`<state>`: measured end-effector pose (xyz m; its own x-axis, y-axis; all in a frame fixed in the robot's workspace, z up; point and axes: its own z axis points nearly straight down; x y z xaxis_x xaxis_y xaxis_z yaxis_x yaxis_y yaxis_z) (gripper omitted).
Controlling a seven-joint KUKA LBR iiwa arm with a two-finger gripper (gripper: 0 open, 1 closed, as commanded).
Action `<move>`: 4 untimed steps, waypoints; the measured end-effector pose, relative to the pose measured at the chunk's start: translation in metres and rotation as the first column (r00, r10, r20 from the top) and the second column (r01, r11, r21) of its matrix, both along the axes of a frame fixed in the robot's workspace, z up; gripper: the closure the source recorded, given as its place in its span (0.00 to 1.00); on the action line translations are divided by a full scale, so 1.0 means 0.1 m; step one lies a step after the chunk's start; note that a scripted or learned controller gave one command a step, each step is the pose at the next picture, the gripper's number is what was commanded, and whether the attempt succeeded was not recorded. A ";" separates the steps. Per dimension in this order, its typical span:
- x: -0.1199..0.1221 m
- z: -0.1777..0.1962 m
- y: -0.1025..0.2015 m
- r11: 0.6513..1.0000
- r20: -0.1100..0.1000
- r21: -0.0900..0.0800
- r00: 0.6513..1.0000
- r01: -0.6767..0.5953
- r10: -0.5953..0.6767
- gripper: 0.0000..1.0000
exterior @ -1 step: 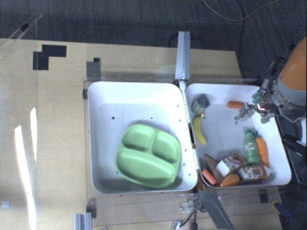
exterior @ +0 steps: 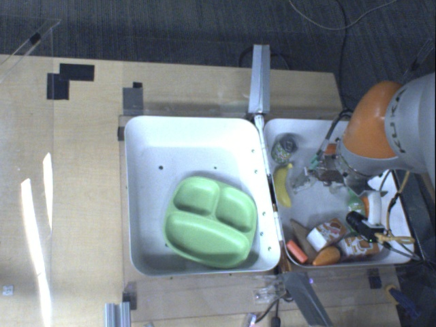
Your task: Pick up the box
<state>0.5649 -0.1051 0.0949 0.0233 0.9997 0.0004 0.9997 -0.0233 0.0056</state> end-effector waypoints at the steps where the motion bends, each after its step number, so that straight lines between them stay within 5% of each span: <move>1: -0.23 0.69 -0.10 0.999 0.000 0.000 0.999 -0.042 0.042 0.00; 2: 0.20 -0.06 -0.92 0.999 0.005 -0.004 0.999 -0.051 0.051 0.00; 3: 0.61 -0.07 -0.94 0.986 0.002 0.005 0.986 0.164 -0.164 0.00; 4: 0.64 0.06 -0.94 0.988 0.010 0.001 0.988 0.155 -0.155 1.00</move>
